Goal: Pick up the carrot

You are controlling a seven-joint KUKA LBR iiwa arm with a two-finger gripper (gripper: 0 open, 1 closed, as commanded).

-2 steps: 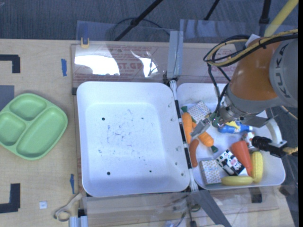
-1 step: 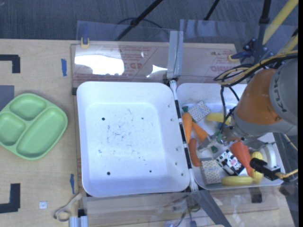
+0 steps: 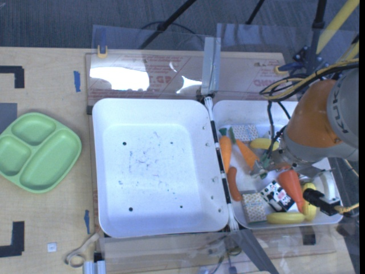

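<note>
1. Right bin (image 3: 228, 207) is serving as the landmark; it is sitting just beside the left bin (image 3: 114, 170), w/ a rim btwn them.
2. Arm (image 3: 319, 119), grey w/ an orange band, is reaching in over the right bin's far-right part, hiding much of that side.
3. Gripper (image 3: 269, 165) is hanging low at about the middle of the right bin, amid the toys. Fingers are too cluttered to make out, so can't tell if open or closed, or if anything is sitting btwn them.
4. Carrot (image 3: 226, 153) is lying inside the right bin along its left wall, green top pointing to the bin's far end, tip pointing to the near end.
5. Second carrot (image 3: 246, 154) is lying slantwise nr the bin's centre, its lower end just beside the gripper.
6. Third carrot-like piece (image 3: 291, 188) is lying to the near right of the bin's centre, next to a black-and-white block (image 3: 274, 194).
7. Orange-red piece (image 3: 233, 185) is resting along the left wall, nearer than the first carrot.
8. Banana (image 3: 285, 217) is lying along the bin's near wall; a speckled block (image 3: 255, 206) is sitting just left of it.
9. Green divided plate (image 3: 37, 151) is sitting on the bench well left of both bins.
</note>
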